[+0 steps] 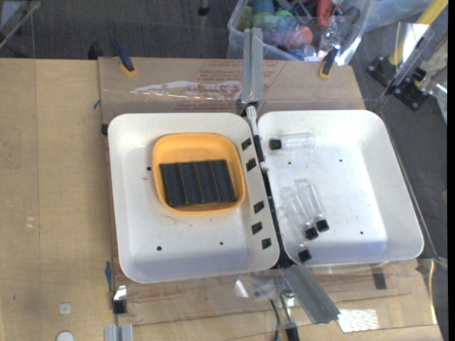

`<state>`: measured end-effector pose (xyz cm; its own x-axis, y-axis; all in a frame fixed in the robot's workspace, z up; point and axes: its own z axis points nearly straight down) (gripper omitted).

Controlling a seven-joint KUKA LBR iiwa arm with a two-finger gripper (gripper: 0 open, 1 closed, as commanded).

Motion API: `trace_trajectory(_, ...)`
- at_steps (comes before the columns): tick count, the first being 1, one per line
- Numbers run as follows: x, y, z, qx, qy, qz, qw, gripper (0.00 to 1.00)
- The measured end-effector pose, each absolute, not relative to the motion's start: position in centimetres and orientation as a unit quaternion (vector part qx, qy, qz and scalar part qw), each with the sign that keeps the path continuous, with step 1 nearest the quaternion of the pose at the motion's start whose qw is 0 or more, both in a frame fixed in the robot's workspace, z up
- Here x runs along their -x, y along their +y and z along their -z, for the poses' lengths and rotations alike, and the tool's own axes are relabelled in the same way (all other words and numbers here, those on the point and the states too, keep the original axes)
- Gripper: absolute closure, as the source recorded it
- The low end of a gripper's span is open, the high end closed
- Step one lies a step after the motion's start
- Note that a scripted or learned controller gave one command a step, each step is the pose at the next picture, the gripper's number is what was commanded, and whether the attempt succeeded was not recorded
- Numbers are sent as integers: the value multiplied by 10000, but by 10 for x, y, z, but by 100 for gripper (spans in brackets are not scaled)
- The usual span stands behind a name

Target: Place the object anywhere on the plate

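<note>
Black ridged block [197, 183] on orange plate [165, 153], clear tubes [307, 203] in neighbouring bin [370, 183]

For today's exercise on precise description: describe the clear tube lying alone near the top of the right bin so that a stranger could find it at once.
Start at the right bin, the one without the orange plate. Near its upper left corner, close to the divider, a clear tube lies crosswise with its black cap pointing left. Unlike the other clear tubes lower down, which lie bunched together with their caps toward the bin's front edge, this one lies by itself.

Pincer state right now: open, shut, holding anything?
State of the pincer: cannot be told.
The dark ribbed rectangular block lies on the orange plastic plate in the left white bin.
</note>
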<state>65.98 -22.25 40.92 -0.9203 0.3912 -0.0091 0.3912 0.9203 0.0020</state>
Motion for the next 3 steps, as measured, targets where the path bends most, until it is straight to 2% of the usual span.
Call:
trace_trajectory(1,-661,-221,-437,-385,9992,4,60,100)
trace_trajectory(3,-668,-221,-437,2964,9551,12,57,100)
